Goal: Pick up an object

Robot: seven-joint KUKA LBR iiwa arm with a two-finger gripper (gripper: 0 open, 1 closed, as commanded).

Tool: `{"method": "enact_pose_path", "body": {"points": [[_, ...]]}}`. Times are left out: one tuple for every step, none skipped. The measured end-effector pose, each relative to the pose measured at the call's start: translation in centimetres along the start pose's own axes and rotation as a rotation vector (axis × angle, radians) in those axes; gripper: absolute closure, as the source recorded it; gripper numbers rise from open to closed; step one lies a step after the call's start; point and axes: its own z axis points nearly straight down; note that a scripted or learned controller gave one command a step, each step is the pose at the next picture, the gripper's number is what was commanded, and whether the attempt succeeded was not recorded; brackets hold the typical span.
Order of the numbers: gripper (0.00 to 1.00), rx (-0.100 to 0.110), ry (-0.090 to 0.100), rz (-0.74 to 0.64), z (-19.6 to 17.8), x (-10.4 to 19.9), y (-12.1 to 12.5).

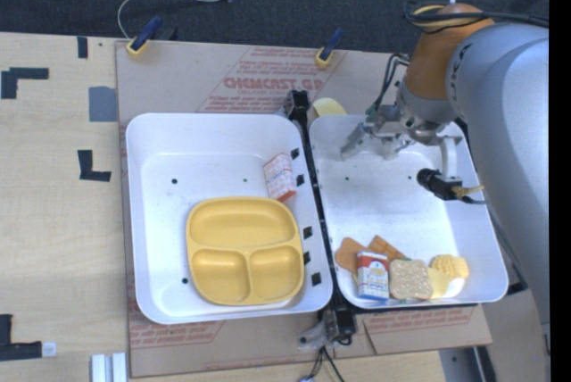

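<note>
Hanging over the upper part of the right bin [464, 233] in the camera view, the gripper [375, 137] carries nothing that I can see; whether it is apart or together I cannot tell. The nearest pickable things, a small can [372, 274], a cracker [410, 279] and a yellow piece [449, 269], lie toward the lower frame edge, well apart from it.

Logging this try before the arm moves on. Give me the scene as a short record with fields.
left bin: yellow divided plate; small red-and-white carton leaning at the right wall
right bin: can, bread slice, yellow corn piece and orange crackers along the near edge
gripper: over the far left part of the right bin, nothing visibly held
beyond the bins: pale yellow round object
</note>
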Motion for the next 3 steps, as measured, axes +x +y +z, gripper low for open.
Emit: {"method": "enact_pose_path", "body": {"points": [[0.0, 0.003, 0.0, 0.003, 0.0, 4.6, -3.0], [0.0, 0.007, -0.003, 0.005, 0.0, 4.4, -0.2], [1.0, 0.003, -0.002, 0.006, -1.0, 4.5, -0.2]]}}
